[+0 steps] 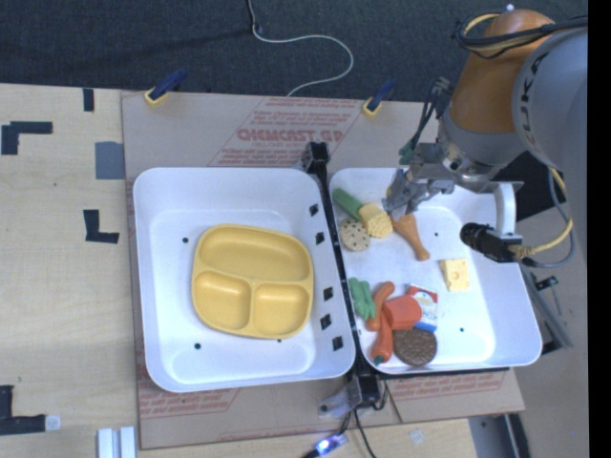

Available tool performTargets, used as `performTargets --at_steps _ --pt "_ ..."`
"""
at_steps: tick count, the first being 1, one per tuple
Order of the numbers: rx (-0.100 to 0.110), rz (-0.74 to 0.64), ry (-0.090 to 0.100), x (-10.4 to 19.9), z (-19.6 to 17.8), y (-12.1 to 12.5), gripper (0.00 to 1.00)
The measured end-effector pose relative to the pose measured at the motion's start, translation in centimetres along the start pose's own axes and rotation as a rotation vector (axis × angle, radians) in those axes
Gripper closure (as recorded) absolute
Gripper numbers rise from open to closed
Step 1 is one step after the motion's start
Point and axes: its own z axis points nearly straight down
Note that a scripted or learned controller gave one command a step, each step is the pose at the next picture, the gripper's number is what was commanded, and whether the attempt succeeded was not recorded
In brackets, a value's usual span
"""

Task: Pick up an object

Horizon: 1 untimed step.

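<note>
Gripper [401, 201] low over right bin [496, 346]; finger spacing cannot be told, nothing seen held. Corn piece [377, 223] just below-left of it, drumstick [411, 235] just below, cheese wedge [457, 275] further below-right.

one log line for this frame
arm: over right bin | pincer: above corn, nothing seen held | tray: left bin

From my station both white bins [153, 256] look like smooth, slightly glossy plastic. The yellow divided tray [253, 280] at centre left has a soft satin plastic sheen. Under the bins I see matt brown cardboard [277, 132] with red print, lying on a pale wood-look bench [57, 256]. The arm's orange band [496, 70], upper right, shines glossy; its grey shell [573, 93] looks smooth and duller. The toy foods [401, 318] at lower right appear plastic.
</note>
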Motion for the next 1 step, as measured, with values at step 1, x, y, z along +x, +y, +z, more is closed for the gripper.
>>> performTargets --at_steps 1 --pt "0.000 0.000 0.000 2.89 0.18 5.32 1.00"
